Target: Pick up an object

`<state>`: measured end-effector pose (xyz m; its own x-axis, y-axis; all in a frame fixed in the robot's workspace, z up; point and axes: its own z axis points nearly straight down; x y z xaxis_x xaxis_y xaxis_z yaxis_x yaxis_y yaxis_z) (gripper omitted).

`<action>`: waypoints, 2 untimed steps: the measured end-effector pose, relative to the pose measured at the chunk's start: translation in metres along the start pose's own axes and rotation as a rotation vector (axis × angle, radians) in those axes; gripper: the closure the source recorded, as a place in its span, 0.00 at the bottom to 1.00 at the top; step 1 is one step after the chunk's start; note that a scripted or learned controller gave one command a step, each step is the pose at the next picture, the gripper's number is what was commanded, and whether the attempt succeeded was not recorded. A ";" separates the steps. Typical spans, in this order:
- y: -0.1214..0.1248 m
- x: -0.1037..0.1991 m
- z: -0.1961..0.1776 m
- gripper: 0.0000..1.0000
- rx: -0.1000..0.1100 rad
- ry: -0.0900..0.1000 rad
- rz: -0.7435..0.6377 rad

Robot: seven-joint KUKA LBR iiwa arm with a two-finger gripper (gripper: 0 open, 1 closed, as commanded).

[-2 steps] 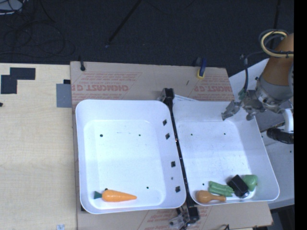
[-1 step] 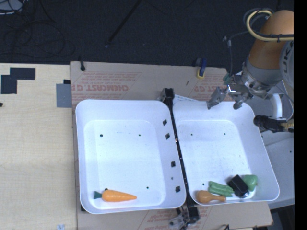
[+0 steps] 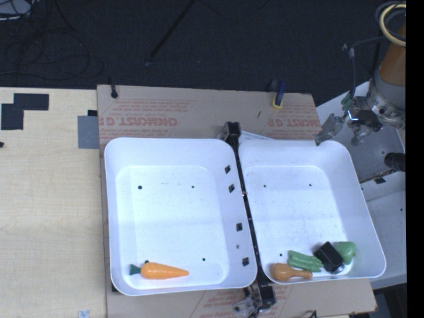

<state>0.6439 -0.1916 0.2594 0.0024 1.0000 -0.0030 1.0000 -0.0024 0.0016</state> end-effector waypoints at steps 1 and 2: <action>-0.011 0.052 -0.085 0.00 -0.004 0.003 -0.007; -0.051 0.023 -0.112 0.00 0.002 0.002 0.000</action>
<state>0.5932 -0.1679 0.3711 0.0022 1.0000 -0.0007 1.0000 -0.0022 -0.0002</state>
